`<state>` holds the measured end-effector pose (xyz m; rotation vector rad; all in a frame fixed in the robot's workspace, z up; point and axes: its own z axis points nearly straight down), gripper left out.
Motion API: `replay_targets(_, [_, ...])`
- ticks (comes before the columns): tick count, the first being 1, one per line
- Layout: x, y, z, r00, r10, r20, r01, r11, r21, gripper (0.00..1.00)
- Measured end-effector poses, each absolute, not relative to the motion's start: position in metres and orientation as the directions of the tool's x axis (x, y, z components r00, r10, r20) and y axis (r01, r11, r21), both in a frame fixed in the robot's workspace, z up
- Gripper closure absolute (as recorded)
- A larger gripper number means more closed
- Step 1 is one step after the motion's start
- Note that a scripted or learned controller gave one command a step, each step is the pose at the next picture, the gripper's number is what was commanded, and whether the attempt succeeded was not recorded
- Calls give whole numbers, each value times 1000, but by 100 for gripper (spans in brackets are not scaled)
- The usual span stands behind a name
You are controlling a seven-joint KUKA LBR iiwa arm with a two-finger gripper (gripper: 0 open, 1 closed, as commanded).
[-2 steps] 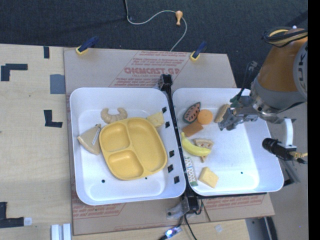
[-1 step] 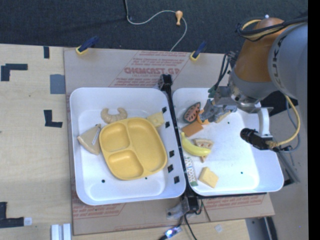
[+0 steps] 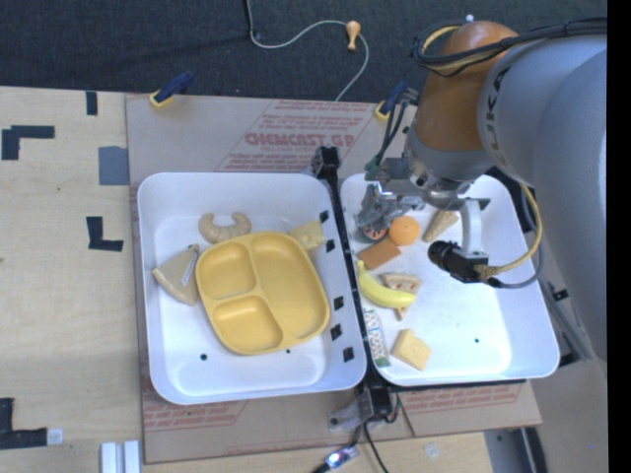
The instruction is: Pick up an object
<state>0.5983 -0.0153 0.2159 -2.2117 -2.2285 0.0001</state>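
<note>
Camera view, tool (image 3: 378, 215) beside bin divider (image 3: 340, 254)

Dark carpet (image 3: 118, 18) behind, light wood bench (image 3: 59, 294) w/ black tape marks, cardboard sheet (image 3: 246, 136) on top.

Red print on cardboard sheet (image 3: 286, 138): illegible, upside-down.

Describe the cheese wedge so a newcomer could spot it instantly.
Start at the right bin, the one the arm reaches into. Look toward its near edge, below the banana. The cheese wedge lies alone there: a pale yellow angular block, flat-sided where the banana is curved.
</note>
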Motion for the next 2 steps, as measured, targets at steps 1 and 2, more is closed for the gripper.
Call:
replay_targets(1, [588, -5, 220, -2, 1000, 0, 1000, 2, -3, 100])
replay_targets(2, [586, -10, 230, -2, 1000, 0, 1000, 2, -1, 100])
